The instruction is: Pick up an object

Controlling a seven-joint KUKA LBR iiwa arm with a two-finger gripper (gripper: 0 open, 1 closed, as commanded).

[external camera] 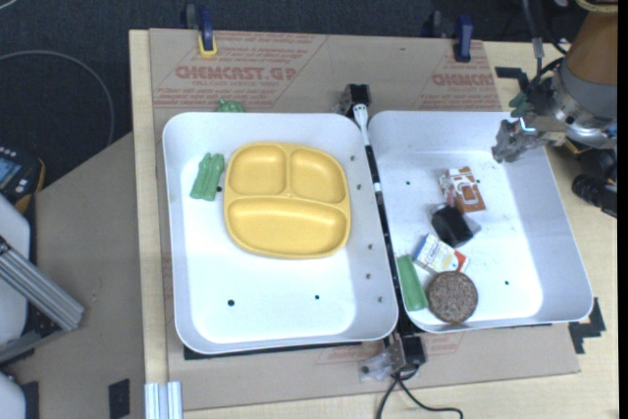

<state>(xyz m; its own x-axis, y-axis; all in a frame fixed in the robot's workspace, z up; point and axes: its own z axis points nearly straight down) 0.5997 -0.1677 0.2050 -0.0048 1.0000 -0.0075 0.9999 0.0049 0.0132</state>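
The right bin (535, 240) holds a small brown and white packet (463, 189), a black block (452, 226), a small white, yellow and red carton (439, 256), a round brown disc (452, 296) and a green stick (409, 282) against its left wall. My gripper (508, 142) hangs over the bin's far right corner, up and to the right of the packet and apart from it. Nothing shows between its fingers. The left bin (196, 270) holds a yellow divided plate (287, 199) and a green pod-like piece (207, 177) to its left.
Both bins sit on a brown board (294, 64) held by two blue clamps (204, 26) at the back edge. A small green scrap (231, 106) lies on the board behind the left bin. Cables and a black connector (357, 97) run between the bins.
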